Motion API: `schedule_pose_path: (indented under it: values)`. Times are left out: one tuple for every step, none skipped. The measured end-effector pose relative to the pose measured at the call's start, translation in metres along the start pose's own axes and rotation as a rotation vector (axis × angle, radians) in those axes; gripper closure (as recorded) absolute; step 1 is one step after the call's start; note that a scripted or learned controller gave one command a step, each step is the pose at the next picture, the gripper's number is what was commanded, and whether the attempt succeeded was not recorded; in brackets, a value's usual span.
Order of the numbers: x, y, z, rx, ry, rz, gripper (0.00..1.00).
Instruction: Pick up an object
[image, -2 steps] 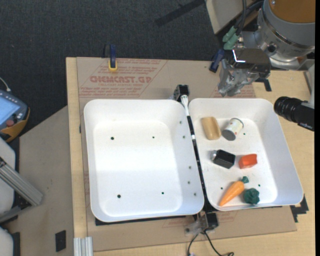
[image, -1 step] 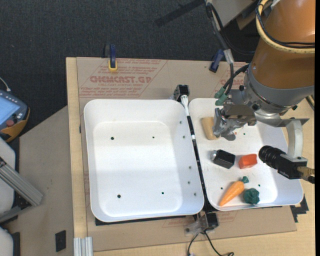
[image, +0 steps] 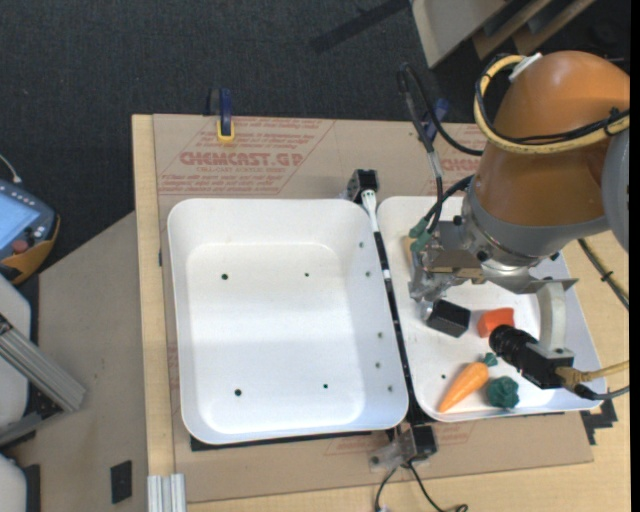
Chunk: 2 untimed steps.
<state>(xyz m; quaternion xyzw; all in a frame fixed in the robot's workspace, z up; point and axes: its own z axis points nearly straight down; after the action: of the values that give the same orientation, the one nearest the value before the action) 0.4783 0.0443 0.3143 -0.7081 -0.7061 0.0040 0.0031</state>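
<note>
The brown cardboard sheet (image: 150, 260) under both bins is the largest thing in the camera view; its 12 o'clock margin bears red print that reads partly as "CHEMCAST", the rest being hard to make out. The left bin (image: 280, 320) lies whole and unobstructed, with a few small dark dots on its floor. The arm (image: 555, 110) comes in from 3 o'clock, cut off by the frame edge, and its orange band and grey wrist hide most of the 12 o'clock half of the right bin (image: 432, 362), so only the bin's 6 o'clock part and its 9 o'clock edge show. The gripper (image: 428, 288) hangs low over that bin near its 9 o'clock wall; it is seen from above in shadow, so how wide it stands cannot be told, and nothing can be seen in its hold. The things to pick all lie in the right bin, toward 5 o'clock of the gripper. A toy carrot (image: 463, 387) lies slanted near the 6 o'clock rim. Just at its 3 o'clock sits a small dark green lump (image: 503, 392), its kind unclear. A black block (image: 448, 318) lies just beside the gripper at its 5 o'clock. An orange-red block (image: 495, 322) lies at 3 o'clock of the black one, partly covered by robot parts.
</note>
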Motion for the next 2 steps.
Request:
schedule_pose_path:
  values:
    - [-0.033, 0.001, 0.034, -0.004, 0.000, 0.002, 1.00]
    - [-0.103, 0.001, 0.038, -0.008, 0.000, 0.004, 1.00]
